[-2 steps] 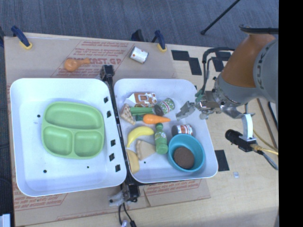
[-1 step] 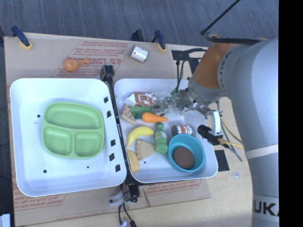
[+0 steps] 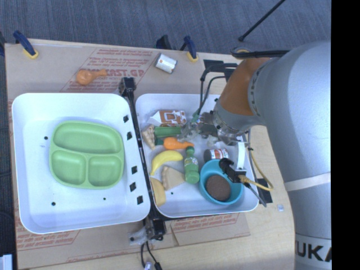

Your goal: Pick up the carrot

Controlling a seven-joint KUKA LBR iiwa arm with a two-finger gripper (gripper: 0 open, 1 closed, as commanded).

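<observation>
The gripper (image 3: pixel 198 127) is down inside the right bin (image 3: pixel 247 204), low over the clutter, and from where I stand its metal tip is too tangled with the items to tell how wide it stands or whether it has anything in it. The carrot (image 3: pixel 176 144) lies just below and a little left of the tip, orange, on the bin floor; it looks close to the tip, though I can't say they touch. A green cucumber-like piece (image 3: pixel 167 131) lies directly left of the tip. Farther down sit a banana (image 3: pixel 165 159), a green bottle (image 3: pixel 191 167) and a blue bowl (image 3: pixel 220 187). Well off to the left, the other bin (image 3: pixel 25 151) holds a green divided plate (image 3: pixel 87 153). Beyond it, on the cardboard, rests a small orange toy (image 3: pixel 85 76).
</observation>
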